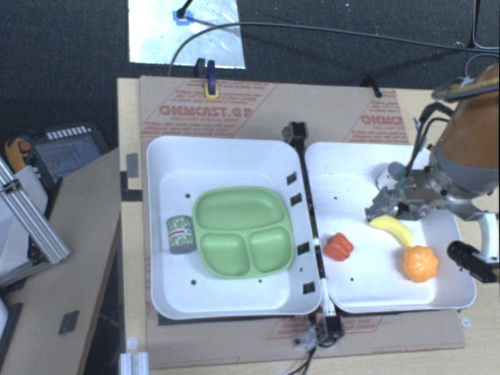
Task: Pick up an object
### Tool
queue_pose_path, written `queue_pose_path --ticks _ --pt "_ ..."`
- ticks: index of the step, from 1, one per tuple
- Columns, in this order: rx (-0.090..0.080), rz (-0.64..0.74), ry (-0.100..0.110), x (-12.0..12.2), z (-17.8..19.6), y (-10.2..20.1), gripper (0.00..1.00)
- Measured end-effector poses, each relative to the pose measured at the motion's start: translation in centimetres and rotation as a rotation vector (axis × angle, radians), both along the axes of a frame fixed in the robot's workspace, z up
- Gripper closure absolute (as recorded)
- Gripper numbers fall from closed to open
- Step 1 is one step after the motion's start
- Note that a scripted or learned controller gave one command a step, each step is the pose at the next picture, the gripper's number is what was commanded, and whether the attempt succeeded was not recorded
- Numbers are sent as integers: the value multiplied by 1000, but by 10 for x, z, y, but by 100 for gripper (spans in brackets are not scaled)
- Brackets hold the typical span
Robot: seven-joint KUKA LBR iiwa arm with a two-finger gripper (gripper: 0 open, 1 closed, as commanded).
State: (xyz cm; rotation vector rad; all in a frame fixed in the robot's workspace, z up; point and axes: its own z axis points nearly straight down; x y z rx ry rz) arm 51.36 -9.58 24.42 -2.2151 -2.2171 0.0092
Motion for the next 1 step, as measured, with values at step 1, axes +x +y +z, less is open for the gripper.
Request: queue_pose_path --ticks 1 --pt "-1 2 -12 2 5 0 0"
